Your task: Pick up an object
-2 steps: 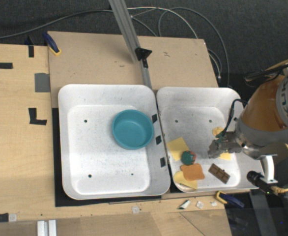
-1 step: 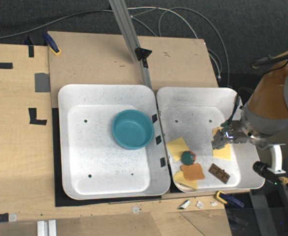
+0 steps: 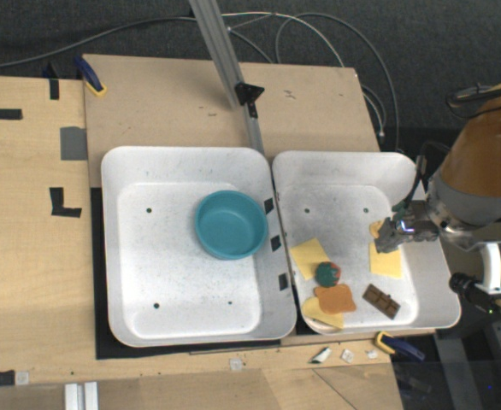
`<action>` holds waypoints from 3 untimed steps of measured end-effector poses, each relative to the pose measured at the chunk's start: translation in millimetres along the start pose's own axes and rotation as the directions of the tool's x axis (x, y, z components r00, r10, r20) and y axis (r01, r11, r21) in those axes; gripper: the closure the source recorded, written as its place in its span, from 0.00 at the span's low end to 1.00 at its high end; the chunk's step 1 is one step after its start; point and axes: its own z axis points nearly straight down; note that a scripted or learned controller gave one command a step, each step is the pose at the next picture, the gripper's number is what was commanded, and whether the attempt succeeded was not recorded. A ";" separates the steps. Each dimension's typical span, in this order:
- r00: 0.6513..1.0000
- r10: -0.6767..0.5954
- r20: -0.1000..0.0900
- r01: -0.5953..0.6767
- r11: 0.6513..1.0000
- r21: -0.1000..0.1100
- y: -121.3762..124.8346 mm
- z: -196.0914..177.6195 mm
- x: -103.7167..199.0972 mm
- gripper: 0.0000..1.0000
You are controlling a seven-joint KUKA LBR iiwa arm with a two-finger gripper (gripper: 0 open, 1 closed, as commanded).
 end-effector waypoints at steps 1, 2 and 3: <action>1.000 -0.006 -0.002 0.006 1.000 0.001 28.1 -11.0 51.7 1.00; 1.000 -0.006 -0.003 0.006 1.000 0.001 46.6 -22.4 102.6 1.00; 1.000 -0.005 -0.002 0.005 1.000 0.003 75.4 -16.2 147.5 1.00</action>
